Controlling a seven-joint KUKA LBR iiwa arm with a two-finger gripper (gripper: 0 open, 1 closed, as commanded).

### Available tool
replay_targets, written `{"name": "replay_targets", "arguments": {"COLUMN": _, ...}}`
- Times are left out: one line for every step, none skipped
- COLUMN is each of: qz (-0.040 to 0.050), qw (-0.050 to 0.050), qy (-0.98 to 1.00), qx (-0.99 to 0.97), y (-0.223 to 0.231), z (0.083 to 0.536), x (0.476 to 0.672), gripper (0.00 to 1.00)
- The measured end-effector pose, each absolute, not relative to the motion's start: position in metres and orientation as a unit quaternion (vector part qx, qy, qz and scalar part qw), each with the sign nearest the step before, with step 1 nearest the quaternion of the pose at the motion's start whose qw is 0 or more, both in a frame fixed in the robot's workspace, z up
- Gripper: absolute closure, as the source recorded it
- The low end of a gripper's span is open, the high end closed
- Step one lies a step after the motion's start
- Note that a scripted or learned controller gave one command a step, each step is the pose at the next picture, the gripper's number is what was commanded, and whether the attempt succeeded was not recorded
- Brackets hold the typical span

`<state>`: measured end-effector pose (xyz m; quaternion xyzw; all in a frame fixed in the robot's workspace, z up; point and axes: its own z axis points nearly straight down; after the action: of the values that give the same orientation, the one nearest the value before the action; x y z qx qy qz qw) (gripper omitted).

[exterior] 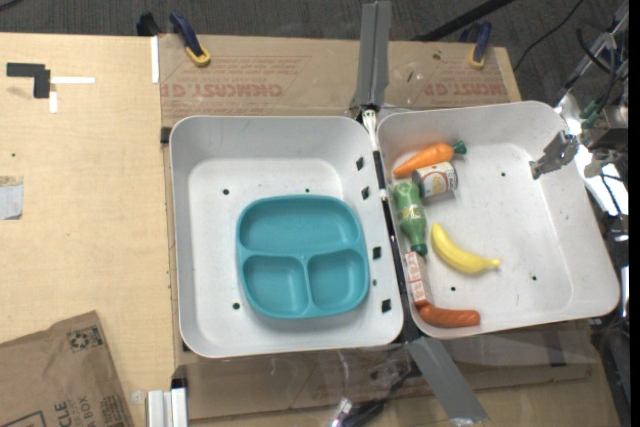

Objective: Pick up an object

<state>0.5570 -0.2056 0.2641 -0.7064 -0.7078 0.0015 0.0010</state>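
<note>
the right bin [560, 245] holds the things to pick, crowded along its left side: a carrot [425, 158] at the top, a small can [436, 180] just below it, a green bottle [409, 213] beside the wall, a banana [459, 252] near the middle, and a red sausage [449, 317] at the bottom corner. the gripper [555, 155] sits over the bin's right rim, well apart from them; i cannot tell its state. the left bin [195, 245] holds a teal divided plate [302, 257].
</note>
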Motion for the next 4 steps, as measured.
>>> {"name": "replay_targets", "arguments": {"qz": 0.0015, "qw": 0.001, "qy": -0.704, "qx": -0.711, "y": -0.166, "z": 0.147, "x": 0.571, "gripper": 0.0}}
{"name": "replay_targets", "arguments": {"qz": -0.0121, "qw": -0.005, "qy": -0.528, "qx": -0.849, "y": -0.193, "z": 0.109, "x": 0.612, "gripper": 0.0}}
{"name": "replay_targets", "arguments": {"qz": -0.0084, "qw": -0.01, "qy": -0.584, "qx": -0.812, "y": -0.124, "z": 0.104, "x": 0.557, "gripper": 0.0}}
{"name": "replay_targets", "arguments": {"qz": -0.0081, "qw": -0.009, "qy": -0.607, "qx": -0.795, "y": -0.103, "z": 0.102, "x": 0.535, "gripper": 0.0}}
